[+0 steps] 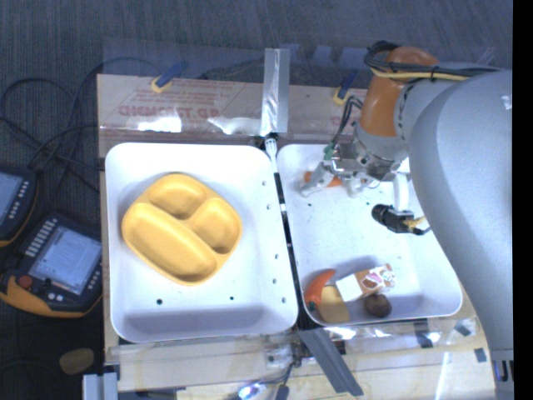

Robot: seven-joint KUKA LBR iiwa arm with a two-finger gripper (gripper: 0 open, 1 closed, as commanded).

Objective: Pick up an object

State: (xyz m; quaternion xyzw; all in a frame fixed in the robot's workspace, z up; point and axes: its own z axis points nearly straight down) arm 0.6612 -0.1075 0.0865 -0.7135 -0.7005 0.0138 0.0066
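**Two bins, five things, one hand over the far corner**

Two white bins sit side by side. The left bin (pixel 250 311) holds one thing: a yellow plate (pixel 181 226) with three hollows, all bare, lying flat near the middle of the bin.

The right bin (pixel 350 244) holds four small things, all bunched against its near wall. There is one orange-red piece (pixel 317 287) on the left of the bunch. One tan block (pixel 335 308) touches it on the near side. One small packet (pixel 367 282) with a red and white label lies just right of those two. One brown ball (pixel 378 306) sits just below the packet. The rest of that bin's floor is white with a few dark specks.

The one arm (pixel 466 190) comes in from the right, with its orange band (pixel 381 107) over the bin's far edge. Its hand (pixel 331 176) is over the far left corner of the right bin, close to the divider between the bins. It is well apart from the bunch of four. I can't tell whether the hand is open or closed. A small orange patch (pixel 332 181) shows right at it, and I can't tell what that is.

Behind the bins lies one sheet of cardboard (pixel 200 102). Off to the left are two handheld controllers (pixel 58 261) with their cables.
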